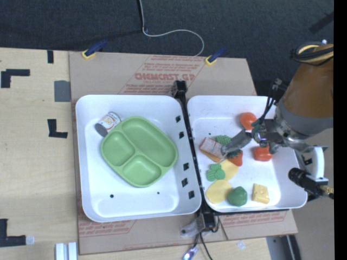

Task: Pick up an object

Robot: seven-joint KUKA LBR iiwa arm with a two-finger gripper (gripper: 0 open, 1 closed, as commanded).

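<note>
The right bin (271, 107) holds several toy foods. My gripper (233, 147) reaches in from the right, low over the bin's middle. Its tip lies over a small red piece (235, 158), beside a brown-orange packet (210, 148) and a green leafy piece (223, 140). Whether it touches any of them I cannot make out. An orange-red tomato (248, 119) sits behind the gripper. A red piece (263, 154) lies under the wrist.
Toward the front of the right bin lie a green sprig (215, 172), a yellow slice (230, 170), a yellow lemon shape (217, 192), a green ball (237, 196) and a cheese wedge (261, 193). The left bin (89, 199) holds a green divided plate (140, 151) and a small can (108, 122).
</note>
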